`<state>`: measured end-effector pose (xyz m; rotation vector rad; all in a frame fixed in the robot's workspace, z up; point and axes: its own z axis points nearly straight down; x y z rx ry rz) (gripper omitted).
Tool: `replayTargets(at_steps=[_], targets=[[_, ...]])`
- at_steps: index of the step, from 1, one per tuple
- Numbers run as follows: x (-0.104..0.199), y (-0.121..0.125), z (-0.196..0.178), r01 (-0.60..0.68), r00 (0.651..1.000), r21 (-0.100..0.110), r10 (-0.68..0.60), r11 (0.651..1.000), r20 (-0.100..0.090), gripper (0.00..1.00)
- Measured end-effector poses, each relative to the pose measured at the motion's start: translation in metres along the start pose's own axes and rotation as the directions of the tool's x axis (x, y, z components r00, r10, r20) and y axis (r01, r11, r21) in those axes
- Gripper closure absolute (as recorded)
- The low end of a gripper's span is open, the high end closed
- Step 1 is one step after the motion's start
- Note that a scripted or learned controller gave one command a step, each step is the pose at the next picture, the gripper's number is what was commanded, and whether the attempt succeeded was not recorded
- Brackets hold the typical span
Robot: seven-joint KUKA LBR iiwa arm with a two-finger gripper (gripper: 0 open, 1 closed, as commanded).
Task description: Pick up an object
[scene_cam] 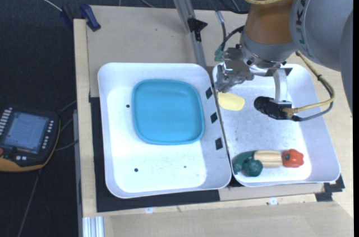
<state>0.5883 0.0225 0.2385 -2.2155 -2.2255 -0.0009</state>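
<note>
A pale yellow object (231, 101) lies flat near the right bin's (320, 135) upper left corner.

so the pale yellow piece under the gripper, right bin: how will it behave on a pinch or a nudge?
The yellow piece looks low, rounded and smooth, so fingers may slip off its edges. It seems small and probably light, likely to skid on the right bin floor if nudged. It lies near the bin's left wall, under the gripper, limiting approach.

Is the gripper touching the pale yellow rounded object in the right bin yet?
Cannot tell. In the camera view the gripper sits directly above the pale yellow rounded object, overlapping its upper edge, so no contact or gap shows.
</note>
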Motion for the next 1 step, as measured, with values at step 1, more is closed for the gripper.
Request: replayTargets(at_steps=[1], targets=[[0.0354,-0.0251,0.0033,-0.001,1.000,0.000,0.001,1.000,0.000,1.00]])
